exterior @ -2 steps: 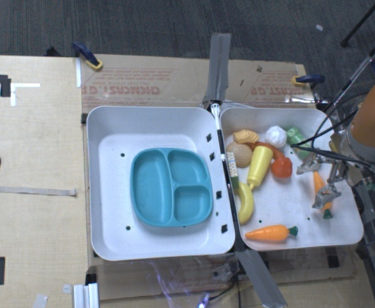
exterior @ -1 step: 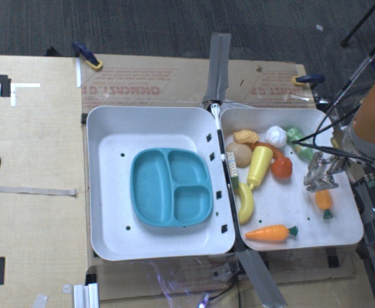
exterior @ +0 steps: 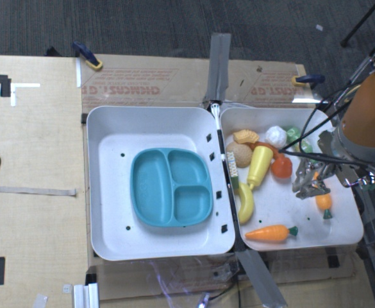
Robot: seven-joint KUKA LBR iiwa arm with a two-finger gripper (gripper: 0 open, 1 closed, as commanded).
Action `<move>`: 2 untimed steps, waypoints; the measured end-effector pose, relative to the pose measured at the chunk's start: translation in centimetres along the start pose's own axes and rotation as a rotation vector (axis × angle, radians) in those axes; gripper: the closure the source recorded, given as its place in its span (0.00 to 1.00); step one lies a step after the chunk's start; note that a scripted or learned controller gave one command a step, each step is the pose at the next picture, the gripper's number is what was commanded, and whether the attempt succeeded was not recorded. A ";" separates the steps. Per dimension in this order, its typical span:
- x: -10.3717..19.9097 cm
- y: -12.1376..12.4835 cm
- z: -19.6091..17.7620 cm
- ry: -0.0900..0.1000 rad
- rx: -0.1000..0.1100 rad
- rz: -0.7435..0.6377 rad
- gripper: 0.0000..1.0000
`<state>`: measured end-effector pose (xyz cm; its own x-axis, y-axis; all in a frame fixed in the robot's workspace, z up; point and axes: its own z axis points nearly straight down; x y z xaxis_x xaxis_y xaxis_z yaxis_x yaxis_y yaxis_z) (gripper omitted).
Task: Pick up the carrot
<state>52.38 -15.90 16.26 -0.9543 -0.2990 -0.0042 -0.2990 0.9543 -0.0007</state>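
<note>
Barely begun: long orange plastic carrot point(exterior: 270, 233) lies ungrasped.
It rests near the right white bin's point(exterior: 347, 236) front wall; the metal gripper point(exterior: 310, 186) hovers apart from it, finger state unreadable.

Orange carrot point(exterior: 268, 233) with green tip, teal plate point(exterior: 172, 187), white bins point(exterior: 104, 172), yellow banana point(exterior: 245, 202)

Lying alone on bare white floor near the right bin's point(exterior: 350, 233) front wall, the carrot point(exterior: 268, 233), open from above and from the right, hemmed only by the banana point(exterior: 244, 201) just to its left, with the gripper point(exterior: 310, 186) and a small orange piece point(exterior: 324, 203) beyond.
</note>
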 end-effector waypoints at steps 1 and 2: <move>-5.0 1.3 -6.0 -0.002 0.001 -0.152 1.00; -4.9 1.3 -6.0 -0.002 0.001 -0.152 0.00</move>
<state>56.70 -13.22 22.31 -0.8981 -0.4397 -0.0063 -0.4397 0.8981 -0.0022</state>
